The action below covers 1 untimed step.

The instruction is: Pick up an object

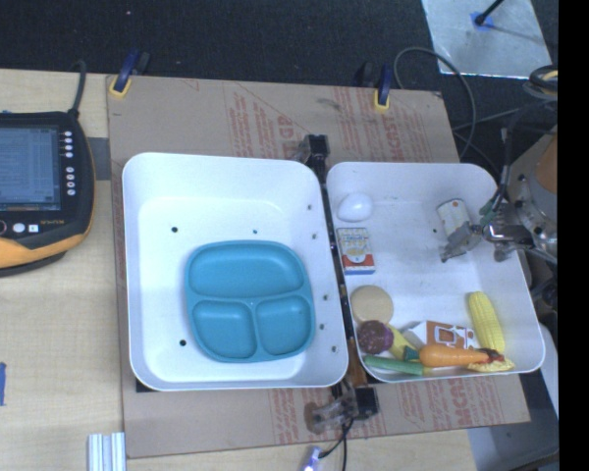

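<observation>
Filling right bin (412,180): toy food, corn (485,322), carrot (450,357); left bin (147,263): blue tray (247,299).

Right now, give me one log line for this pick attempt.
claw over right bin upper area | nothing seen held | corn, carrot below | blue tray in left bin

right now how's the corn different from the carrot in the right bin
The corn is pale yellow and runs up and down near the right wall of the right bin; the carrot is orange and lies across along the near wall. The corn looks thicker and blunt, the carrot slimmer and tapering. Both are toy foods lying flat in the same corner.
</observation>
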Each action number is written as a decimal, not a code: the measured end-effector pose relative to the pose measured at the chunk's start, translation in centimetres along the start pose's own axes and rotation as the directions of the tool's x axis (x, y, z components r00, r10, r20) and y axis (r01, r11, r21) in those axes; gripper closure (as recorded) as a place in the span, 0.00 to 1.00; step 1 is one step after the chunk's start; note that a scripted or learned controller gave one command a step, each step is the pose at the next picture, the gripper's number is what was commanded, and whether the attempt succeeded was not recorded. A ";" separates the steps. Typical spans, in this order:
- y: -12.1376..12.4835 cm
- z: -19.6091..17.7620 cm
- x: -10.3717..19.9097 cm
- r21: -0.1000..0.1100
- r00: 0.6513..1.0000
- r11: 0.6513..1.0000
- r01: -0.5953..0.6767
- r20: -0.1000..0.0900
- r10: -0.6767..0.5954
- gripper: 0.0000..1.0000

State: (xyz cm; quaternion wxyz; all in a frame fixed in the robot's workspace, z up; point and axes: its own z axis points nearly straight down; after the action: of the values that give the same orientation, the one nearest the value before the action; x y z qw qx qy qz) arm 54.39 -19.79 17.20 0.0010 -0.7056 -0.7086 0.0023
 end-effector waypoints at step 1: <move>5.4 5.6 0.7 0.000 1.000 1.000 0.002 0.000 -0.002 0.00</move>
State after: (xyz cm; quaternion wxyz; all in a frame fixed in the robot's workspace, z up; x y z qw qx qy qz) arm 59.76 -19.09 11.56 0.0008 -0.7050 -0.7092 0.0022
